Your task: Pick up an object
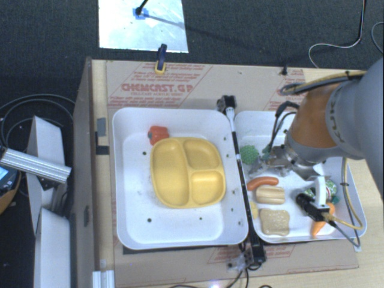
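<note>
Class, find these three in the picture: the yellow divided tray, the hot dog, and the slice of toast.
yellow divided tray (188, 171): camera view, centre ridge.
hot dog (263, 182): camera view, middle of sausage.
slice of toast (275, 221): camera view, middle of top face.

Dark carpet floor (48, 35) around the bench, bright reflective sheet (143, 17) lying on it at top. Brown printed cardboard (180, 83) covers the bench top. Black cables (24, 110) and white panels (51, 179) at left.

Even overhead light, soft shadows, glare on the foil sheet (143, 17), slightly soft focus throughout.
</note>
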Motion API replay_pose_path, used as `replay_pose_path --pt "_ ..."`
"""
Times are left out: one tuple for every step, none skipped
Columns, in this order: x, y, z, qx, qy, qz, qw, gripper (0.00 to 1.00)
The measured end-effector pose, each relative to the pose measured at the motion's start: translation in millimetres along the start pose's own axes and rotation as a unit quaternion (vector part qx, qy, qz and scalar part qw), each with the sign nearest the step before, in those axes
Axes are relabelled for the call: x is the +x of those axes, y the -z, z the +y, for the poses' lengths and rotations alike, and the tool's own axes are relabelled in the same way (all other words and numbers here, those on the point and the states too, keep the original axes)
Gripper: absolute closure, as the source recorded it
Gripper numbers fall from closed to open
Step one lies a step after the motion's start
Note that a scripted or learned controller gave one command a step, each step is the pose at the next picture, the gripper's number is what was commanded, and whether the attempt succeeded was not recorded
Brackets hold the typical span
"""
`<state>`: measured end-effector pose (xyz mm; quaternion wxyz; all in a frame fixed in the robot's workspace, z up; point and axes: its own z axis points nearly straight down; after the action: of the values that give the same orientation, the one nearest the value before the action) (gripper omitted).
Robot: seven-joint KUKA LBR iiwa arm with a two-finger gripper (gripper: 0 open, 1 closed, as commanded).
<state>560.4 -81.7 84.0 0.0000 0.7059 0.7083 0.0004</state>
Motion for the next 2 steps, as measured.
replay_pose_path --pt "-5 0 -32 0.000 -0.001 0.000 1.0000 0.00" --pt "-5 11 -31 -0.001 -0.001 0.000 1.0000 1.00"
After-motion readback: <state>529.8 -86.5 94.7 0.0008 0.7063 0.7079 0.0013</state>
